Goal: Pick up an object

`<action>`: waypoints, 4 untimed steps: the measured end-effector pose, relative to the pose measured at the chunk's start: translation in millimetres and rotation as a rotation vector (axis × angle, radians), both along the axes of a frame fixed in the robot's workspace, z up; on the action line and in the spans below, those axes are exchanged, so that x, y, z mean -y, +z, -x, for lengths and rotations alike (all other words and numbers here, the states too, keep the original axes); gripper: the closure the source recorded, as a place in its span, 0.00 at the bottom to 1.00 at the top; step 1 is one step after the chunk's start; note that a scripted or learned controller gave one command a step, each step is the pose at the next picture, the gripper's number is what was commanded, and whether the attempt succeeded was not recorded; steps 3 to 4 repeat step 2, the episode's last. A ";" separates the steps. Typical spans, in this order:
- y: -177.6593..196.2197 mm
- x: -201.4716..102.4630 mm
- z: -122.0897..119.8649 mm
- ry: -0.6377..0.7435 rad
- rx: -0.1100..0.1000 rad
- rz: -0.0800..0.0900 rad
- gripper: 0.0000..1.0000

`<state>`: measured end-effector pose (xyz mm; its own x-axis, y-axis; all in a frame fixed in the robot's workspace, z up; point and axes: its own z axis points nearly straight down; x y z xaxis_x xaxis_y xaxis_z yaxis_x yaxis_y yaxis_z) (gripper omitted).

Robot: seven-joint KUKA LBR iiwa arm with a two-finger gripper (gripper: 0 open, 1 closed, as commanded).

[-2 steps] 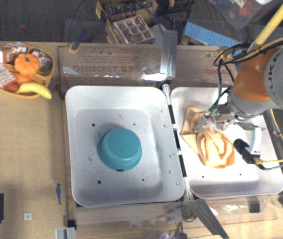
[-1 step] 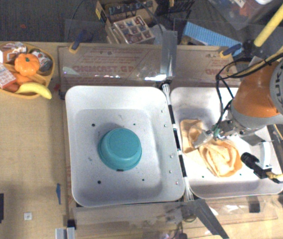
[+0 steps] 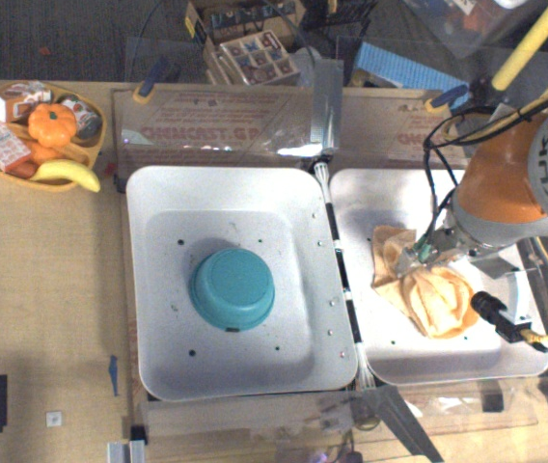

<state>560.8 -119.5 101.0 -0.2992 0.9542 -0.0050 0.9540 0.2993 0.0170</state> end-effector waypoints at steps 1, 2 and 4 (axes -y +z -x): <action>35.3 40.7 -13.2 -0.230 -0.015 0.000 1.00; 67.0 37.0 10.7 -0.313 -0.019 -0.003 1.00; 67.0 37.0 10.7 -0.313 -0.019 -0.003 1.00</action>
